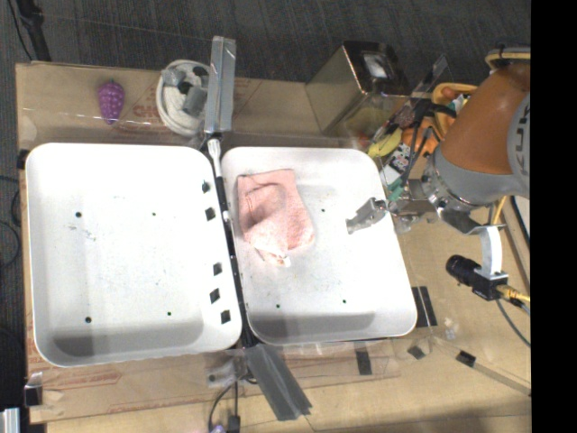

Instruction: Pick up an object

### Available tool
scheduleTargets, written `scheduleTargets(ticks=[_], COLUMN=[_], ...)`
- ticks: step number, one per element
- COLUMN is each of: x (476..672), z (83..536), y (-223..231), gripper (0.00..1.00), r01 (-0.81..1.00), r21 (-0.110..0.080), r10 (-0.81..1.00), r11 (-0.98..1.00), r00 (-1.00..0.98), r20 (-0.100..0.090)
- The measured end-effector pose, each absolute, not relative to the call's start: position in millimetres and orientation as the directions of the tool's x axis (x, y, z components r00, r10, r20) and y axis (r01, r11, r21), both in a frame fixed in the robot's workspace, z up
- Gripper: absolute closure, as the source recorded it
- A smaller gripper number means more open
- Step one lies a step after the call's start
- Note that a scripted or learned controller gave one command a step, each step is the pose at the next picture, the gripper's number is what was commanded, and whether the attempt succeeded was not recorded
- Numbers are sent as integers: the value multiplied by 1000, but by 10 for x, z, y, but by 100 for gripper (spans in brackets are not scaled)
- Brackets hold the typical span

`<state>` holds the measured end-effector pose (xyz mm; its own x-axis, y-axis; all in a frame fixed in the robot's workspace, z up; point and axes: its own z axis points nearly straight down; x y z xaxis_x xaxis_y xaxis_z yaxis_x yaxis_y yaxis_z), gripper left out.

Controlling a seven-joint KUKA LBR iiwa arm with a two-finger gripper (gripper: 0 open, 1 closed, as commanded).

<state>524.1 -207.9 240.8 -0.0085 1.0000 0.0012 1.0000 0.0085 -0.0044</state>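
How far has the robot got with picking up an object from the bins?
Nothing looks done yet: the pink cloth lies crumpled in the right bin, untouched. In hand: the gripper hangs over that bin's right side, apart from the cloth, with nothing between its fingers. Left: reaching the cloth, gripping and lifting it.

dark grey carpet floor (270, 16) behind a tan wooden bench (72, 88); brown cardboard box (356, 84) at bench's far edge, lighting even
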Motion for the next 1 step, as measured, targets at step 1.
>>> scheduleTargets(ticks=[1], x=[5519], z=[919], y=[-1400], gripper=[0], r01=[998], r21=[-2], r10=[998], r11=[-64], r00=[64], r20=[0])
